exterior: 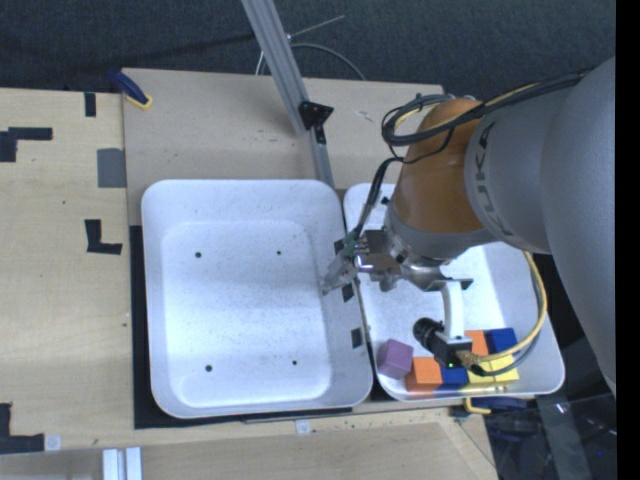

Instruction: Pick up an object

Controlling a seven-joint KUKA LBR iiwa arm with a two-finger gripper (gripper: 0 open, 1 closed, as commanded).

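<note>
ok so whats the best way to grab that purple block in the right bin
Judging by its pose, come straight down on the purple block and close on its two side faces. It lies flat near the left wall of the right bin with its top face bare, while the orange block sits close on its right, so a sideways approach looks crowded.

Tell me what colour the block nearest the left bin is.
Purple, in the camera view.
</note>
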